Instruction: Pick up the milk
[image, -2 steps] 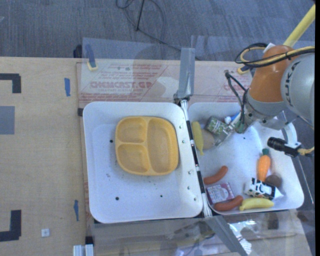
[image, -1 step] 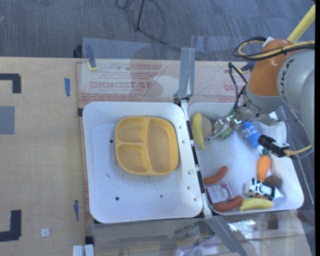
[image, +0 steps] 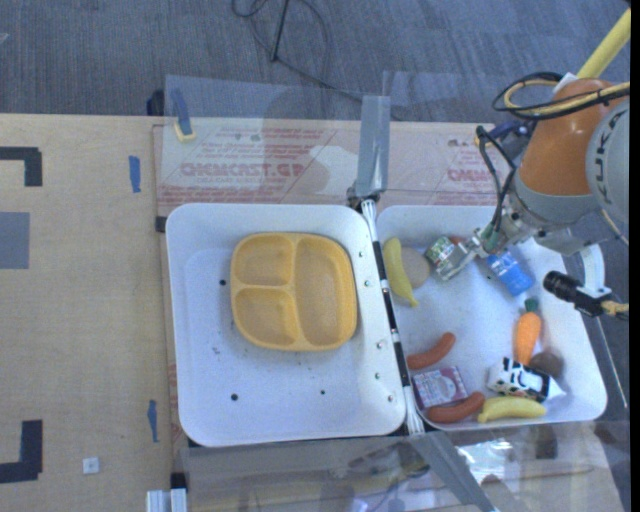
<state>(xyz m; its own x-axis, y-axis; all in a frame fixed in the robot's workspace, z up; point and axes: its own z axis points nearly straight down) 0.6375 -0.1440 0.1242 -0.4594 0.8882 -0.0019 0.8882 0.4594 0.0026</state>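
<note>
The arm (image: 575, 140) is reaching in from the right, over the right bin's (image: 598, 385) far end. Its claw (image: 488, 240) is hanging low there, just beside a crumpled silvery packet (image: 447, 255) and a blue item (image: 510, 272); whether the claw is spread or pressed together, I cannot tell, and nothing is showing between its tips.

The milk (image: 520, 380), a small black-and-white carton, is lying near the right bin's near right corner, well apart from the claw. A banana (image: 512, 408) is lying just in front of it, touching or nearly so. A carrot (image: 527, 335) is sitting just beyond the milk, and a brown lump (image: 547, 363) is resting just beside it on the right.

Along the same bin, two sausages (image: 432, 350) are lying apart, one mid-bin and one at the near edge, with a reddish packet (image: 438, 384) between them. A second banana (image: 400, 272) is lying along the left wall.

The left bin (image: 200, 390) is carrying a yellow divided plate (image: 294, 291). Both bins are sitting on the desk (image: 75, 300).
</note>
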